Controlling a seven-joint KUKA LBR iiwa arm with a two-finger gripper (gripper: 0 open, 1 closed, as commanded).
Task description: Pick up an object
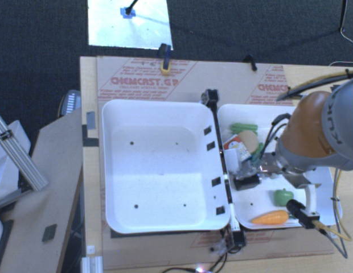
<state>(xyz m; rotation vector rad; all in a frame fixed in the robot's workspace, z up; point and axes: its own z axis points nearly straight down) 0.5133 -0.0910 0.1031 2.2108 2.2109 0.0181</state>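
Note:
The right bin (262, 111) holds several small things. A green leafy piece (243, 128) lies at its back, with a tan rounded object (249, 141) and a red and white carton (235, 147) just in front of it. Near the front lie a small green pepper (283, 197) and an orange carrot (270, 217). My gripper (248, 167) hangs low over the left side of this bin, just in front of the carton and the tan object. The wrist hides what lies directly under it.
The left bin (108, 152) stands beside the right one, with a black-clipped divider rim (217, 152) between them. The arm (313, 135) covers the right part of the right bin. The bench edge (165, 243) runs along the front.

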